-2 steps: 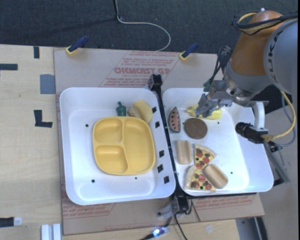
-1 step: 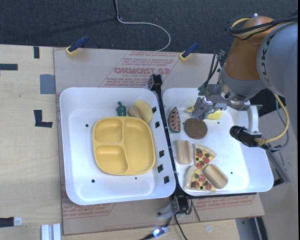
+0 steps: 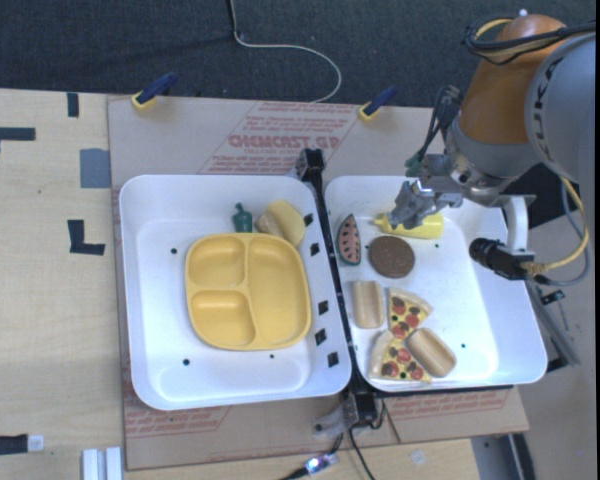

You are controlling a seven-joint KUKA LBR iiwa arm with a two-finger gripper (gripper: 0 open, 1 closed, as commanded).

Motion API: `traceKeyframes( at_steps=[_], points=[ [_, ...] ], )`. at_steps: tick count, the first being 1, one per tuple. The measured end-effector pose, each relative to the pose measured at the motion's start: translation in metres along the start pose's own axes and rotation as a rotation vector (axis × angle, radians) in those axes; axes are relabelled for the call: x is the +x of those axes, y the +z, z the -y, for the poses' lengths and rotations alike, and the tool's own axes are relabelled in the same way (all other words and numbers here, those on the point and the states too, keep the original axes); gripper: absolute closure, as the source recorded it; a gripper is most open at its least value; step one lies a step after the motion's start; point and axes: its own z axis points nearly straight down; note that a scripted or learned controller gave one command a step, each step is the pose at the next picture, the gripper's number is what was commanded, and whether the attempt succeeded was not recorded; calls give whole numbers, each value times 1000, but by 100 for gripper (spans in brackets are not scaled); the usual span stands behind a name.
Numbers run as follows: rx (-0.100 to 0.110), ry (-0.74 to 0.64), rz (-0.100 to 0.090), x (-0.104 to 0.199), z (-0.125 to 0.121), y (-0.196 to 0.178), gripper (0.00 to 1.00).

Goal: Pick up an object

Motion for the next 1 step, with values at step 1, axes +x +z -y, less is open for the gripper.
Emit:
traceKeyframes(
  at_steps=[1],
  points=[
    [4,2,1,3,13,13,100]
  ],
)
